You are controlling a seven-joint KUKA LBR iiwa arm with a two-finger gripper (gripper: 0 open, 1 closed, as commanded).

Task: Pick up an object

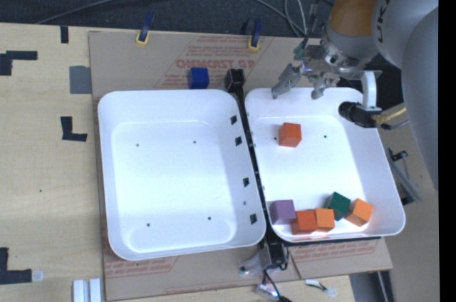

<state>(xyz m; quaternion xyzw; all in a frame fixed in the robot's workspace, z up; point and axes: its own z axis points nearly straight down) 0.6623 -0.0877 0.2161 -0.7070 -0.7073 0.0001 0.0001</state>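
Tool (296,89) spread wide, holding nothing, hovers just above small orange cube (289,134) in rt bin (370,151).

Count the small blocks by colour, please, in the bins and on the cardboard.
Orange cube blocks: 4
Purple cube block: 1
Green cube block: 1
Blue cube block, on cardboard: 1
Total: 7

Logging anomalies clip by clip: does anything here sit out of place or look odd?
One thing: a blue cube sits outside both bins, on the cardboard behind the left bin, while every other block lies in the right bin. The gripper hangs open over that bin's far edge, holding nothing.
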